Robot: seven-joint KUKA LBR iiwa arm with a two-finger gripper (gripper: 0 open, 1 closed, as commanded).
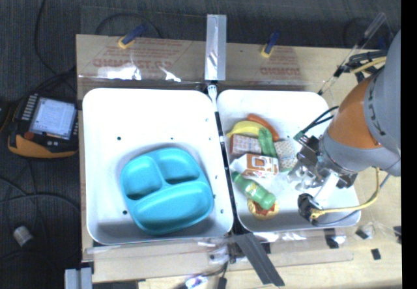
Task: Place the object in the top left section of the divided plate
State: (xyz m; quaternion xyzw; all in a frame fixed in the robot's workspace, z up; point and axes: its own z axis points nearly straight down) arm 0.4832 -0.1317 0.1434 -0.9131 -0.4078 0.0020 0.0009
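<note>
A blue divided plate [167, 189] lies in the left bin [104, 118], turned a little, with two small sections on its far side and one large section near the front. In the right bin [339, 213] is a pile of toy foods: a yellow banana [242, 128], a green piece [266, 141], a red and white box [242, 144], a white carton with an orange label [260, 165] and a green bottle [253, 190]. My gripper [305, 174] hangs low in the right bin, just right of the pile beside the carton. Nothing shows in its grasp.
The grey arm with its orange band [352, 122] fills the right bin's right side. A cable and black connector [307, 206] hang below the wrist. A ridge [221, 151] separates the bins. A speckled packet [285, 150] lies close to the gripper.
</note>
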